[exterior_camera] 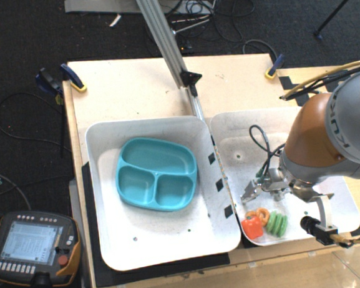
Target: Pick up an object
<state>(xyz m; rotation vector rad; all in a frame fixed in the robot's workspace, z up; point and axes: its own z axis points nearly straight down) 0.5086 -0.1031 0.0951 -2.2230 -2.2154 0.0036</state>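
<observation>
Pincer (254,191) above one red toy (252,226), one green toy (276,223).

Bright even overhead light, soft shadows, mild glare on white bins (101,178), sharp focus

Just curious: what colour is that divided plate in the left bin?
Turquoise blue divided plate, seen clearly in the camera view.

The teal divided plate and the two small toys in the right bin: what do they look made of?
Teal divided plate: likely moulded plastic, with even colour, rounded compartment walls and a soft sheen. Red toy and green toy, lying near the right bin's front edge: probably plastic or rubber play food, with saturated colour and a ribbed green surface; too small to be sure. Tool: metal, bare grey shine.
</observation>
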